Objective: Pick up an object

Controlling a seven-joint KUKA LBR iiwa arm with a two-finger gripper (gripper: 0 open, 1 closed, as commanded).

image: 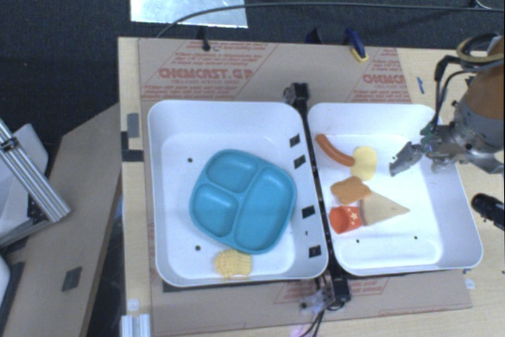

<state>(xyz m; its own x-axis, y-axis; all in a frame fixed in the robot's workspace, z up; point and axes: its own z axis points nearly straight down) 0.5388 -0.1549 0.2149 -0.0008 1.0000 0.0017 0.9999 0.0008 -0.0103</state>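
Two shallow white bins are sitting side by side on a cardboard-covered bench. In the left bin (170,138), a blue divided plate (243,201) is lying near the middle, with a small yellow corn-like piece (233,263) just beside its lower edge.

In the right bin (410,249), a cluster of toy food is crowding the left side: a reddish sausage (334,151) is lying at a slant, a pale yellow round piece (364,162) is touching its lower end, an orange lump (350,189) is sitting just below, and a red piece (344,219) is pressing against a tan wedge (383,208).

Because these pieces are touching, a grasp risks nudging neighbours, or closing on two at once and slipping.

At the right, the gripper (404,159) is hanging over the bin's upper part, near the yellow piece but apart from it. Its dark fingers seem to be slightly spread with nothing between them. Coming down from there, it is likely to land on bare bin floor.
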